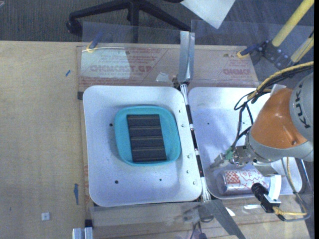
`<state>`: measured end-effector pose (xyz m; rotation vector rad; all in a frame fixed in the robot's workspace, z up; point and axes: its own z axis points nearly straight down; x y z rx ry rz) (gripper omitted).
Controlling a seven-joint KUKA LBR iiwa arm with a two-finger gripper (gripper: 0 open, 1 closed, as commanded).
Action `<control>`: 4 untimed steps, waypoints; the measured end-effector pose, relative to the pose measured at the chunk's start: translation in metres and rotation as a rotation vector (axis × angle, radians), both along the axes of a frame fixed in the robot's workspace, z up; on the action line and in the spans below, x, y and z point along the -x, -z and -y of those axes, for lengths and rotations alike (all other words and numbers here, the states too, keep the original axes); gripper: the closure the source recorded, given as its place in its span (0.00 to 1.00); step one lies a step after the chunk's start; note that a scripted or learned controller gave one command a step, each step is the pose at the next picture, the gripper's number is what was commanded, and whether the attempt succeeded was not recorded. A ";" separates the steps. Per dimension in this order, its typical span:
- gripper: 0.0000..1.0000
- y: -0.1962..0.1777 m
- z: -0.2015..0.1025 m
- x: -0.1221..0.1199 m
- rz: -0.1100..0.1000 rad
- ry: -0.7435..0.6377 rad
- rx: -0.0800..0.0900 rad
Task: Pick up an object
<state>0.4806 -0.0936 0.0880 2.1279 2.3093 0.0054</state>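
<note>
Wood-toned bench top (pixel 35 133) spreads pale and matte across my camera view, with the black legs of an office chair (pixel 130 9) on dark carpet up at twelve o'clock. Two shallow white bins with rounded corners sit side by side on it, glossy plastic, a metal strip running between them.

From where I sit, the left bin (pixel 97 183) holds a teal tray (pixel 121 133), a rounded rectangle of smooth plastic, lying flat near its centre. Inside that tray rests a dark ribbed block (pixel 146 138) with crosswise grooves.

Over at four o'clock, the right bin (pixel 212 113) carries the arm (pixel 279 126), its grey casing and glossy orange band bulging over the bin's lower half, black cables looping above it. The gripper (pixel 234 158) reaches down toward the bin floor at the arm's lower left, and I cannot tell how it is set from this angle. Just below it, touching or nearly so, lies a small cylindrical can (pixel 242 179) on its side, white with a red pattern, near the bin's bottom edge at six o'clock.
</note>
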 end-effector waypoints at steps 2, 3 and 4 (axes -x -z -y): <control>0.00 0.000 0.015 -0.001 0.004 -0.267 0.003; 0.00 -0.035 0.039 0.001 -0.001 -0.198 0.003; 1.00 -0.045 0.040 0.000 0.002 -0.195 0.005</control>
